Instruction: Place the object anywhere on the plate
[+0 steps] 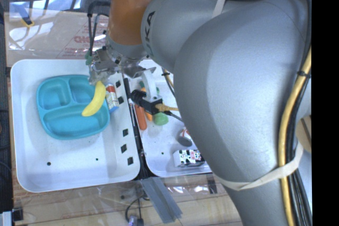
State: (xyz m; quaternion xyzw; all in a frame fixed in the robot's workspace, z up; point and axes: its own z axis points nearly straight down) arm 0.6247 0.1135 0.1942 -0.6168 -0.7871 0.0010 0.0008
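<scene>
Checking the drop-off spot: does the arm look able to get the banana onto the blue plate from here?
Probably yes. The gripper sits just above the divided blue plate, and the banana hangs over its right rim with nothing between them.

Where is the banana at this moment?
In the camera view, the banana is in the left bin, over the right edge of the blue plate, directly below the hand.
</scene>
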